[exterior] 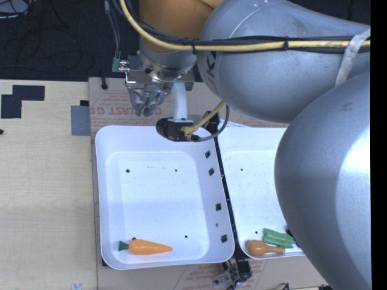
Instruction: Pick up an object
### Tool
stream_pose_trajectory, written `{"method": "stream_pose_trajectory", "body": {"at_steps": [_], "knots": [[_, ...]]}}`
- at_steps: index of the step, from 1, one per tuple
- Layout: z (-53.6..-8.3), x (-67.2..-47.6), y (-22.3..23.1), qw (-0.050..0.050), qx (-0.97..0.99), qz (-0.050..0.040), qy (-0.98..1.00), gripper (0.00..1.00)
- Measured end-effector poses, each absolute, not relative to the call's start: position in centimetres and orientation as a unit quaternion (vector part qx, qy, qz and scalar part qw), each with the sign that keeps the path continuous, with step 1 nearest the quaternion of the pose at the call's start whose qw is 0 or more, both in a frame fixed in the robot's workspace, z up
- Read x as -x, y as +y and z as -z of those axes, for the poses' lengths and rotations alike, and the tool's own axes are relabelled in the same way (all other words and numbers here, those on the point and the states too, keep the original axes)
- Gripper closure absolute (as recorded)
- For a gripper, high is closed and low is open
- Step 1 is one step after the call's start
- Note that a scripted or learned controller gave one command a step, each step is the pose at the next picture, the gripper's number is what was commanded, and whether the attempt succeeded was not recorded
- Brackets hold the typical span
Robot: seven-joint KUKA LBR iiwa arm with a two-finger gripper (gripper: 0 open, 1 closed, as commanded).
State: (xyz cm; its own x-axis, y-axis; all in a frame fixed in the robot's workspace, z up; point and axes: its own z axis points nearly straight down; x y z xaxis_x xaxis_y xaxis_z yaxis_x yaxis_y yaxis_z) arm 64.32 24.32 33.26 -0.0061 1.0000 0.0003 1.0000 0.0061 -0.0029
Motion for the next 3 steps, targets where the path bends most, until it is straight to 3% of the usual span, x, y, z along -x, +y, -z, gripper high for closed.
{"method": "stream_pose_trajectory", "body": {"at_steps": [1, 2, 3], "knots": [[-28.8, -64.3, 21.5, 0.002, 0.708, -0.0042, -0.706, 1.00], [-30.0, -64.4, 21.6, 0.001, 0.707, -0.0033, -0.707, 1.00], [-26.0, -64.3, 24.4, 0.002, 0.706, -0.0034, -0.708, 1.00]]}}
